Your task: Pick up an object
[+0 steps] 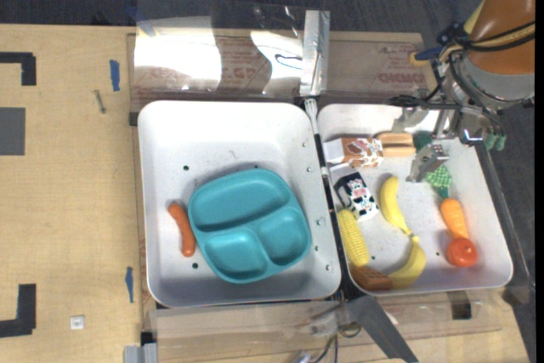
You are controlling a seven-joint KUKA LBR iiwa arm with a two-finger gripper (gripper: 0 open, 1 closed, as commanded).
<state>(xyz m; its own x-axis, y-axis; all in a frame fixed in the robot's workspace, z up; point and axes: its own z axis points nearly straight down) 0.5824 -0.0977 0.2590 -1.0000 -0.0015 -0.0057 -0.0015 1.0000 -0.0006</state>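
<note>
The right bin (497, 221) holds a yellow banana (393, 204), a corn cob (353, 238), a carrot (455, 217), a red-orange ball (461, 252), a green leafy piece (439, 178), a black-and-white toy (357, 193), a brown-and-white carton (361, 150) and a tan block (396, 142). My gripper (427, 161) hangs over the bin's upper middle, just left of the green piece and right of the tan block. Nothing shows in its grasp.
The left bin (170, 127) carries a teal divided plate (248, 224) with an orange sausage (183, 229) beside it on the left. A brown sausage (374, 278) lies at the right bin's front edge. A clear plastic panel (221, 55) stands behind the bins.
</note>
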